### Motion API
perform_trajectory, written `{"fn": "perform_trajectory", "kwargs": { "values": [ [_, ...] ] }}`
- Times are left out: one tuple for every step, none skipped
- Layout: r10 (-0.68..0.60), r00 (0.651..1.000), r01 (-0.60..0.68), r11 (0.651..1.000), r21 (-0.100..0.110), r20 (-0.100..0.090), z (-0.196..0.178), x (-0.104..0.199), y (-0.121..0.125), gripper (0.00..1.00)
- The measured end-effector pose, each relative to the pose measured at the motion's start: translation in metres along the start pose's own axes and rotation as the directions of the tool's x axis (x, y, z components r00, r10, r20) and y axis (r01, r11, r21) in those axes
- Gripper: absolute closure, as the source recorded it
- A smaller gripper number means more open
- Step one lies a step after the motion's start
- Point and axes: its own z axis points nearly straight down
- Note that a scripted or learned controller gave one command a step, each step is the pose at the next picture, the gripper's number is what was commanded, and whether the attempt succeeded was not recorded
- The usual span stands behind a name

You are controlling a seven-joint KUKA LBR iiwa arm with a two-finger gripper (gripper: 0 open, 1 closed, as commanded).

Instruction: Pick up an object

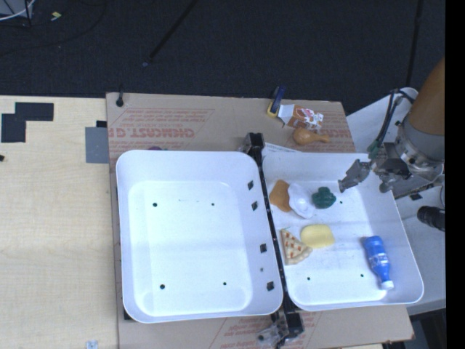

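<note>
The right bin point(407, 267) holds several small objects: an orange piece point(279, 195), a white lump point(301, 201), a dark green item point(323, 197), a yellow lump point(317, 235), a pizza-slice toy point(293, 246) and a blue bottle point(377, 260) lying near the right wall. My gripper point(369, 180) hangs over the bin's upper right part, to the right of the green item and apart from it. Its fingers point(353, 174) are spread open with nothing between them.
The left bin point(123, 217) sits beside the right one, with black clips along the shared wall. Behind the right bin, on the cardboard, lie a brown drumstick toy point(309, 137), a small red-and-white packet point(306, 115) and a blue-yellow item point(276, 102).
</note>
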Motion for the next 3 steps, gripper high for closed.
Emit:
{"fn": "perform_trajectory", "kwargs": {
  "values": [
    [-0.003, 1.000, 0.003, 1.000, 0.006, -0.004, 0.142, 0.047, 0.057, 0.00],
    [0.005, 1.000, -0.005, 1.000, 0.004, 0.001, 0.120, -0.015, -0.003, 0.00],
    [0.006, 1.000, -0.006, 1.000, 0.002, -0.001, 0.111, -0.014, 0.000, 1.00]
  ]
}}
